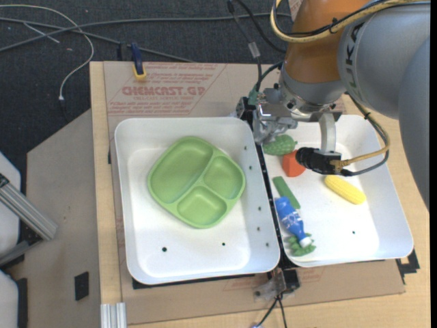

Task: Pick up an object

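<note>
My gripper (272,130) hangs over the far left corner of the right bin (382,231), directly above a green bumpy toy (280,144). Just right of that toy lies a small red-orange object (293,165), partly under a black cable part. A yellow corn cob (345,188) rests mid-bin. A green stick (286,190) and a blue toothbrush-like toy (292,224) lie along the bin's left wall. The arm's wrist hides the fingertips.
The left bin (136,149) holds a green divided plate (196,181). Both bins sit on a cardboard sheet (164,87). The grey arm with its orange band (324,19) covers the upper right. Loose cables lie on the dark floor behind.
</note>
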